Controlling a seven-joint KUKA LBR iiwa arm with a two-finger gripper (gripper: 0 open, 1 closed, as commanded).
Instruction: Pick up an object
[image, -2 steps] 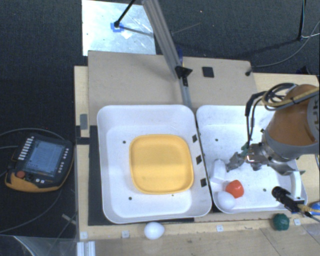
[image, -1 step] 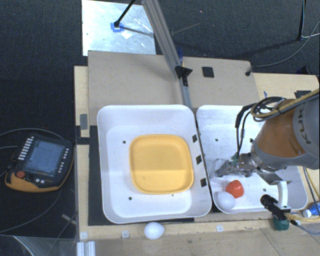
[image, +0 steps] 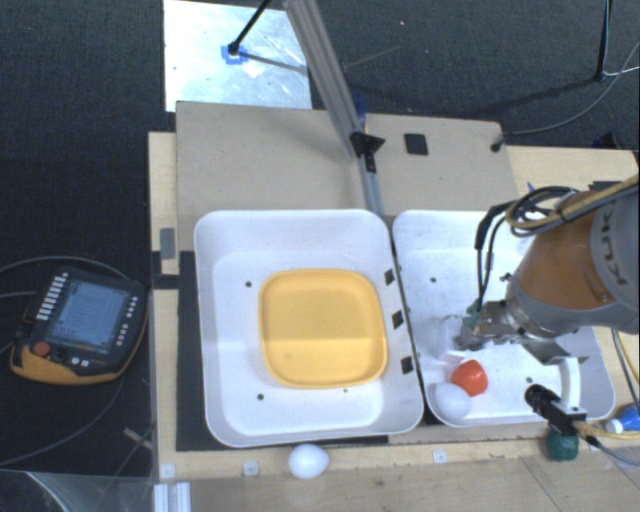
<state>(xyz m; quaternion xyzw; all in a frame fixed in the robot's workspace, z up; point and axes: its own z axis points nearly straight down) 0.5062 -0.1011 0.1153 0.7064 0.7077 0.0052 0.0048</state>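
Orange ball (image: 469, 377) sits near the front of the right bin (image: 420, 250), touching a white ball (image: 451, 401), with the gripper (image: 472, 331) just above it, its opening impossible to judge, so a closing pinch might nudge the orange ball aside or catch its neighbour instead.

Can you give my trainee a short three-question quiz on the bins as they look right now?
1. True or false: the yellow plate lies in the left bin.
2. Which ball lies outside both bins, on the bench? A. the orange ball B. the white ball near the view's bottom edge
3. What sits next to the orange ball in the right bin's near corner?

Key: 1 true. 2 B. 3 another white ball.
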